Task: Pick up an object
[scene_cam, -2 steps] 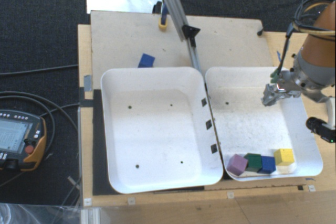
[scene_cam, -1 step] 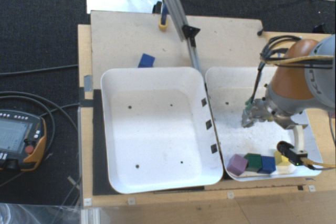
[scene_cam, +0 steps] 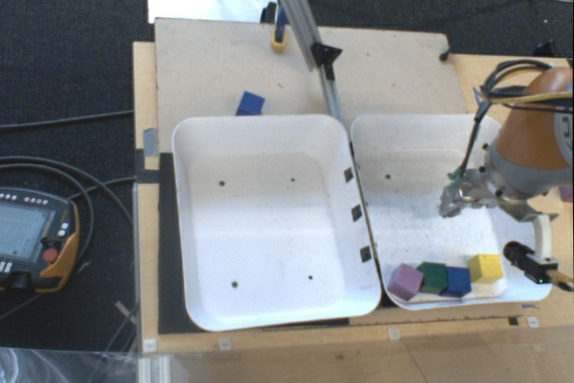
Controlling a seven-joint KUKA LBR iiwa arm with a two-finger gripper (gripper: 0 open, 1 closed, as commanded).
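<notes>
Along the front wall of the right bin (scene_cam: 404,134) sit several small blocks in a row: a purple one (scene_cam: 404,280), a green one (scene_cam: 434,276), a blue one (scene_cam: 457,282) and a yellow one (scene_cam: 485,268). My gripper (scene_cam: 451,199) hangs over the right part of that bin, above and behind the blocks, apart from them. Nothing shows between its fingers. The orange band of the arm (scene_cam: 535,134) sits just to its right.
The left bin (scene_cam: 193,139) stands beside the right one. A blue block (scene_cam: 250,104) lies on the board behind the left bin. A grey pole (scene_cam: 296,0) slants across the back. A teach pendant (scene_cam: 31,238) lies at far left.
</notes>
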